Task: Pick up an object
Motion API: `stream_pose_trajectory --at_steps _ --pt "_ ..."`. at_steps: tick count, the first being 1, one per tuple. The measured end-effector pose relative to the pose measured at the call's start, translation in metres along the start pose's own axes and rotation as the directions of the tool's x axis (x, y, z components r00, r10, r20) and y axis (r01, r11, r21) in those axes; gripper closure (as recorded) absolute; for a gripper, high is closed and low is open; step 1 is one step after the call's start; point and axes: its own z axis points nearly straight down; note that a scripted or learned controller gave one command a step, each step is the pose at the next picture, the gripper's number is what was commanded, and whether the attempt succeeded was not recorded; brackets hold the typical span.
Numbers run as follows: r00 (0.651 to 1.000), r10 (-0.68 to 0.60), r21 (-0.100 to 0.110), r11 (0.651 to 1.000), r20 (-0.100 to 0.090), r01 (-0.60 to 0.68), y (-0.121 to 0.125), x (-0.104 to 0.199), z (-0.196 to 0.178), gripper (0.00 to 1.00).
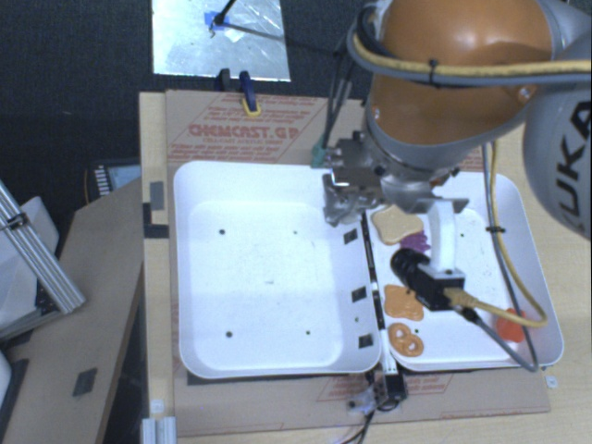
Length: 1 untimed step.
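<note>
The right bin [535, 248] holds several small toy foods: a tan toast slice [398, 222], a purple piece [418, 242], an orange biscuit [403, 302], a pretzel [406, 339] and an orange carrot-like piece [511, 326]. My gripper [340, 202] hangs low over the divide between the two bins, just left of the toast slice. The big orange band of the arm [453, 54] hides the back of the right bin. I see nothing held under the gripper.
The left bin [190, 248] lies beside the right one on a cardboard sheet [240, 128]. A black unit with a yellow cable [430, 283] hangs from the wrist over the right bin. A foil sheet [220, 24] lies behind the bins.
</note>
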Motion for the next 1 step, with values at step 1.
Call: stream_pose_trajectory --at_steps 1 --pt "1.0 -0.001 -0.015 1.0 -0.005 0.0 -0.0006 0.0007 -0.1348 1.0"
